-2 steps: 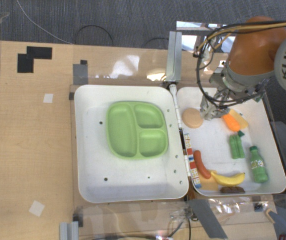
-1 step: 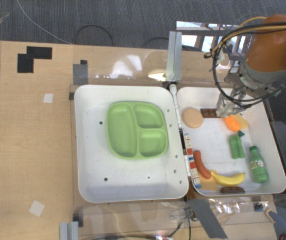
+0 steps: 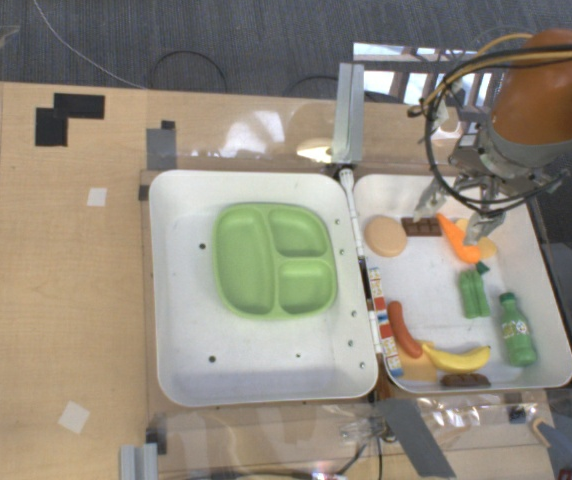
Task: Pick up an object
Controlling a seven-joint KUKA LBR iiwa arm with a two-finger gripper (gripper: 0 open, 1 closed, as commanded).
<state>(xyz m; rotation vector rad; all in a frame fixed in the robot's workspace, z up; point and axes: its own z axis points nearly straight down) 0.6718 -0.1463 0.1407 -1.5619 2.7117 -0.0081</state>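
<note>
Gripper point(image 3: 454, 216) hangs over the far part of the right bin point(image 3: 556, 363), below the grey and orange arm point(image 3: 546, 93), its two fingers spread apart with an orange carrot point(image 3: 458, 240) lying in the gap between them; whether they are touching it cannot be told. To the left, the left bin point(image 3: 181, 368) holds a green divided plate point(image 3: 273, 259) near its middle. The right bin is crowded. A yellow banana point(image 3: 456, 356) lies along its near edge, with a dark brown bar point(image 3: 463, 379) just beside it. A green bottle point(image 3: 515, 330) lies toward the right wall. A red sausage point(image 3: 403, 330) lies near the left wall, by the banana's end. A green rectangular block point(image 3: 473, 294) sits just in front of the carrot. A tan round cookie point(image 3: 386, 236) rests left of the gripper, and a small dark chocolate piece point(image 3: 421, 227) lies between cookie and carrot, close by the left finger.
</note>
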